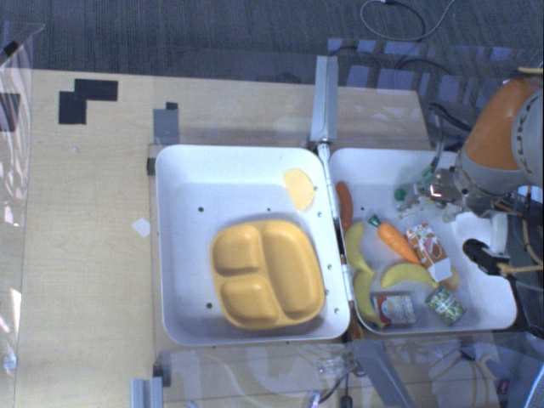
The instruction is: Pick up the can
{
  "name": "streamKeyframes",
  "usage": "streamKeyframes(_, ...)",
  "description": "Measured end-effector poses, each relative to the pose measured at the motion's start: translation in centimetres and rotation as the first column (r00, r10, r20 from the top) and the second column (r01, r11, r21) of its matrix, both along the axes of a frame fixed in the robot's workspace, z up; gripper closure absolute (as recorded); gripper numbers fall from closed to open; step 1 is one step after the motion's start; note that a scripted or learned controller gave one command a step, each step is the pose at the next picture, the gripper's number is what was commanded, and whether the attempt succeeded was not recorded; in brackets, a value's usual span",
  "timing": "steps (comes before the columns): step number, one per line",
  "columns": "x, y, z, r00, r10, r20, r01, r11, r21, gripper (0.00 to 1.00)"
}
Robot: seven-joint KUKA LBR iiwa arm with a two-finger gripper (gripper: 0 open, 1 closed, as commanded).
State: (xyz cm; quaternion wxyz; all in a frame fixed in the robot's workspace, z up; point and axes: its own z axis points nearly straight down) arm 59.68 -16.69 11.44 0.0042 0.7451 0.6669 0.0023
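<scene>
Two white bins sit side by side on a wooden bench. Along the near edge of the right bin point(501, 317) lies the can point(394, 308), on its side, touching yellow bananas point(367, 272). A green packet point(445, 305) rests beside it. Farther back lie a carrot point(397, 242) and a sausage point(343, 204). The left bin point(183, 228) holds a yellow divided tray point(267, 273). The gripper point(435, 189) hovers near the right bin's far right corner; whether it is apart or together cannot be told.

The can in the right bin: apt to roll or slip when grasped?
The can lies on its side, so it may roll if nudged. It rests against the banana, which could check that. Its label looks glossy, possibly slippery.
</scene>
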Motion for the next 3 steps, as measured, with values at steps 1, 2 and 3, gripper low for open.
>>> streamKeyframes(1,-1.1,-1.5,-2.6,0.999,-0.050,0.000,0.050,0.999,0.002,0.00)
streamKeyframes(2,-0.8,-1.4,-1.3,0.999,-0.043,0.007,0.043,0.999,0.002,1.00)
streamKeyframes(3,-0.8,-1.3,-1.3,0.999,-0.043,0.007,0.043,0.999,0.002,0.00)
